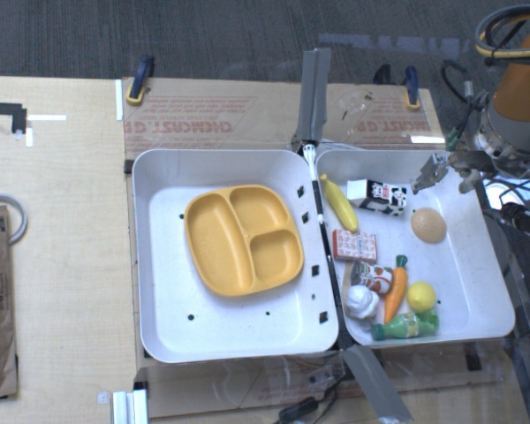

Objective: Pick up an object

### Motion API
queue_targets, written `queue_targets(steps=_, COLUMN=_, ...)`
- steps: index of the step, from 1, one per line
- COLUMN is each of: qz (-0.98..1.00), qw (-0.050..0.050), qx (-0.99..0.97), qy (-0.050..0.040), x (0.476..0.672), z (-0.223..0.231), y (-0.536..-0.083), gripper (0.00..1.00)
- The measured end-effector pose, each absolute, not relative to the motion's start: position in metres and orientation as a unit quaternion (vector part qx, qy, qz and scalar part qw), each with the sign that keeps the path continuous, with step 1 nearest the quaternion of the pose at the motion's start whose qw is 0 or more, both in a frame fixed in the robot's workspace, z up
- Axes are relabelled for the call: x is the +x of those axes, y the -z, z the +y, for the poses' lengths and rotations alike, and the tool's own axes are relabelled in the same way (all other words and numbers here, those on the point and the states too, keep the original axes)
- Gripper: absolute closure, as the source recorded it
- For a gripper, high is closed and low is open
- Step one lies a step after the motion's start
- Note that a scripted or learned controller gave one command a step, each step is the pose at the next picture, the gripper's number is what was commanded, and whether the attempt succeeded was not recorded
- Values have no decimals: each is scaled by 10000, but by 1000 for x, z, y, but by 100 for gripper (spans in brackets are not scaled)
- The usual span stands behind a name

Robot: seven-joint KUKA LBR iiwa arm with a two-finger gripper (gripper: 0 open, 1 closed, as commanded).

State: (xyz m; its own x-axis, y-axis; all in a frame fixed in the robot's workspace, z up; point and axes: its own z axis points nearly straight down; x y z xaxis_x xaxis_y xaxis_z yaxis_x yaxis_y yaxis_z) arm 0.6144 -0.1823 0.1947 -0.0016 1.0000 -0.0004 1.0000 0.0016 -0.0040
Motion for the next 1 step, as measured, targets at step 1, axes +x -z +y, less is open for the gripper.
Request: queue_targets(steps=1, qz=-7088, qw=21, qx=-7054, qy=-30, x=615, z=-183, y=-201, gripper=100)
